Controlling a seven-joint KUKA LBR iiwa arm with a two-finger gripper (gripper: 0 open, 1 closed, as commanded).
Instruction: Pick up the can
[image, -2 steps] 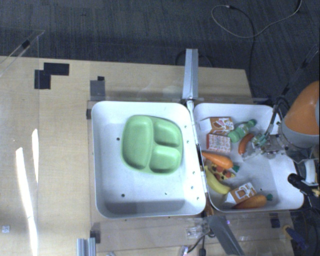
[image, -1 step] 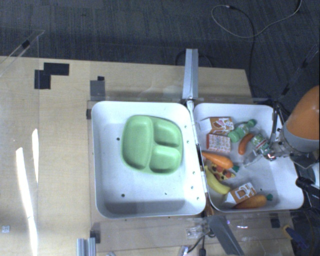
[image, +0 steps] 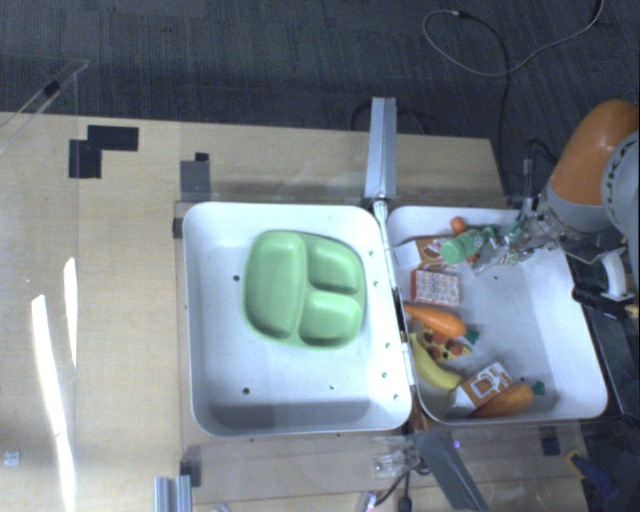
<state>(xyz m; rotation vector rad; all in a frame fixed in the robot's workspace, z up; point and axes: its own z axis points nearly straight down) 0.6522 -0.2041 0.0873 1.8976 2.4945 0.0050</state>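
the table (image: 120, 330) carries two shallow white bins side by side, and the right bin (image: 560, 330) serves here as the landmark. the left bin (image: 215, 400) touches its left wall and holds a green compartment tray (image: 303, 287), lying flat near the middle. the gripper (image: 497, 255) sits low over the upper part of the right bin, with the grey arm (image: 600, 170) and its orange band entering past the bin's upper right corner. the state of the fingers cannot be told: the metal parts at the tip are too small and blurred. just beside the tip, toward the right bin's upper left corner, lies a small green cylinder (image: 460, 246) on its side; whether this is the can cannot be confirmed, and no object is visibly between the fingers. along the right bin's left wall lie a patterned carton (image: 436, 287), a carrot (image: 436, 319) and a banana (image: 432, 367). near the right bin's lower edge rest a second carton (image: 487, 380) and a second carrot (image: 508, 399).
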